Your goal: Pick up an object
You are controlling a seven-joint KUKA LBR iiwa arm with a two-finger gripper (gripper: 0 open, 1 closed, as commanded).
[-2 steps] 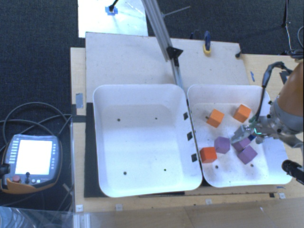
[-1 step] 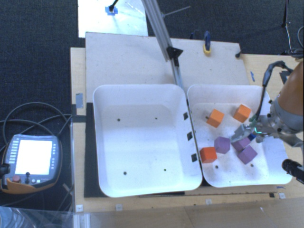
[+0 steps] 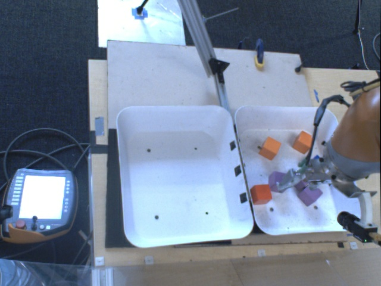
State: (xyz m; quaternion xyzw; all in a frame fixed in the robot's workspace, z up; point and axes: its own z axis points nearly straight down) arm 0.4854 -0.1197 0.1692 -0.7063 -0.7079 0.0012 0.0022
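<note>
The right bin (image 3: 286, 119) holds several small blocks. Two orange blocks (image 3: 269, 148) (image 3: 302, 142) lie toward its far side, and a red-orange block (image 3: 261, 193) sits near its front left corner. A purple block (image 3: 276, 180) lies in the middle, and a second purple block (image 3: 310, 195) lies to its right. My gripper (image 3: 290, 180) hangs low over the bin, reaching in from the right. Its tip sits right against the middle purple block, between the two purple ones. The arm's orange band (image 3: 360, 130) fills the right edge.
The left bin (image 3: 128, 159) stands beside the right one, sharing a middle wall. A slanted metal pole (image 3: 202, 34) crosses the back of the bench. A teach pendant (image 3: 38, 204) lies on the floor at the left.
</note>
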